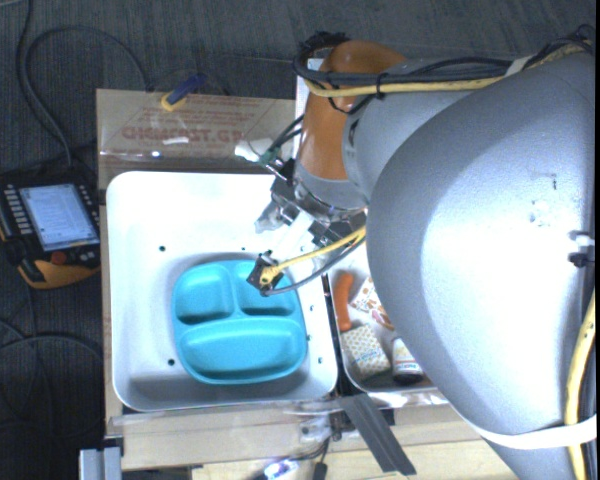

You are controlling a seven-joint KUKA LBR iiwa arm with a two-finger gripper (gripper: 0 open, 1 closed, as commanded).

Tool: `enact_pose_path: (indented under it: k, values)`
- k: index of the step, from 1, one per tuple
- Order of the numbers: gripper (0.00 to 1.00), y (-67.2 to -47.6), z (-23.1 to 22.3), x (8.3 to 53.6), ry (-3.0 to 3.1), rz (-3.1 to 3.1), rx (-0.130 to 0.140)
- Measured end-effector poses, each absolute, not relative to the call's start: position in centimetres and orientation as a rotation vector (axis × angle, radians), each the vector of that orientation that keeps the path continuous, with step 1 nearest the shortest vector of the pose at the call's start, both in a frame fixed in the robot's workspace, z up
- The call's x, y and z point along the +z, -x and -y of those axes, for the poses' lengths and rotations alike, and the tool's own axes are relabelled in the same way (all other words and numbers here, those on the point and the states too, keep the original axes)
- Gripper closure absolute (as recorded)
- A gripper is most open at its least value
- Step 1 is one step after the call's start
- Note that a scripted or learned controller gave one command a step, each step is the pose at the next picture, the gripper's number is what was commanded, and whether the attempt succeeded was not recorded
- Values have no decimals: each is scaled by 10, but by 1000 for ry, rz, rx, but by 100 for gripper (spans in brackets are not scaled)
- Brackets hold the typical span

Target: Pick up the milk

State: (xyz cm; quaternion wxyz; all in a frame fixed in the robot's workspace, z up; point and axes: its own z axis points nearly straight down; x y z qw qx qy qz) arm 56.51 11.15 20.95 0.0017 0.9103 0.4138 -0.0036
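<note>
My gripper [285,216] hangs over the left white bin [140,268], just above the far right corner of a blue divided tray [240,323] lying in that bin. In the right bin [342,380], a white carton-like pack with red print [377,313], possibly the milk, lies partly under the arm. It is to the right of the gripper and below it in the view, with the bin wall between them. Nothing shows between the gripper's tips.
Beside the white pack in the right bin lie an orange carrot-like piece [343,293], a beige textured packet [363,349] and a small bottle with a dark cap [405,364]. The arm hides most of that bin. A cardboard sheet [190,133] lies behind the left bin.
</note>
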Motion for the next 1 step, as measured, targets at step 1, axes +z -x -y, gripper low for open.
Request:
enact_pose_path:
  k: [1]
  values:
    - [0,-551,-57,351,-2784,-1449,-6]
